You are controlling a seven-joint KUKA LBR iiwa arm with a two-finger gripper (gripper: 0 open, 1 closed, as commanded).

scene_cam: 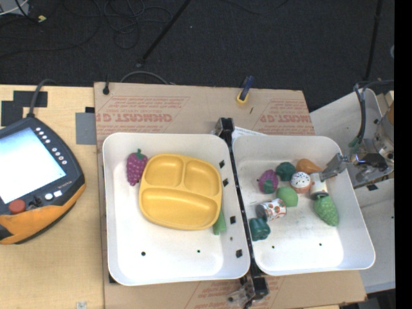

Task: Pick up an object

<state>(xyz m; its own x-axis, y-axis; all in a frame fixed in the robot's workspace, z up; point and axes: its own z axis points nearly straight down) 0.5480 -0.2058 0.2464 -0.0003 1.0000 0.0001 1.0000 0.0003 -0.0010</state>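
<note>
The right bin (302, 256) holds a cluster of small toys: a purple piece (268, 181), a dark green piece (285, 170), an orange piece (308, 166), a white and red ball (300, 181), a light green piece (288, 197), a spotted can (275, 208), a teal piece (259, 229) and a green bumpy fruit (326, 210). My gripper (335, 165) reaches in over the bin's right rim, just right of the orange piece and above the green fruit. A small white and orange item (318, 187) lies right below it.
The left bin (161, 262) bears a yellow divided plate (181, 191), a purple grape bunch (135, 167) at its left and a green item (220, 223) at its right edge. A tablet (32, 169) lies on the bench at far left.
</note>
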